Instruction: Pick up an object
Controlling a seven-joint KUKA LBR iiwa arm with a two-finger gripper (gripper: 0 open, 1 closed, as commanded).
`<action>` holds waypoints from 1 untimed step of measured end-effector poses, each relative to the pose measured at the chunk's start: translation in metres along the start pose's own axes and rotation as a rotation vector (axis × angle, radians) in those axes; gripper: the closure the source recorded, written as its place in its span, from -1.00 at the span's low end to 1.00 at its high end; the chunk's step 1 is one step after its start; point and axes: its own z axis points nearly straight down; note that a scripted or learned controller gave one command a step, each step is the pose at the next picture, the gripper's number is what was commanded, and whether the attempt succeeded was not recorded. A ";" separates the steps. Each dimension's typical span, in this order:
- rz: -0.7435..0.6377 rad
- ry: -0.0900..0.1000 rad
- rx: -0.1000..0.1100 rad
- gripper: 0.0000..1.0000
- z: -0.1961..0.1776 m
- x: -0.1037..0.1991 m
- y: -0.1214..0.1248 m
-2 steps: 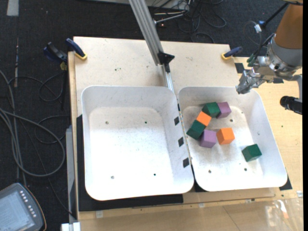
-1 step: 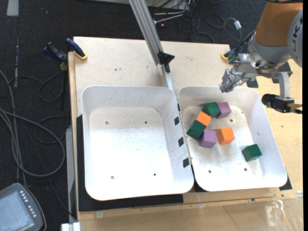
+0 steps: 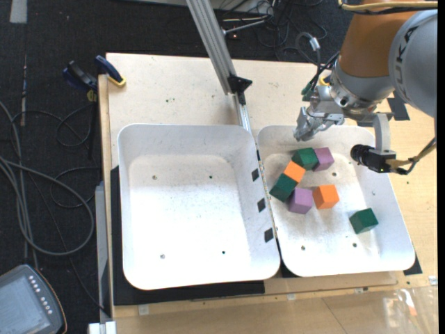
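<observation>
The fingers' spread cannot be told from this slant; nothing shows between them. The gripper hangs over the right bin's far edge. Directly below it in the view, close by, lies a green cube, with a purple cube touching its right side. More cubes cluster beyond; one green cube sits apart.

We find almost nothing legible. The one trace of lettering sits on the grey arm link at the upper right, beside the orange band: part of a dark brand mark, cut off by the frame edge and too partial for us to read with certainty. We see no readable labels, numbers or signs elsewhere.
</observation>
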 end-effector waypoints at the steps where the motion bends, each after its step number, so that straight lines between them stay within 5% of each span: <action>1: -0.002 0.001 -0.001 1.00 0.005 0.065 0.002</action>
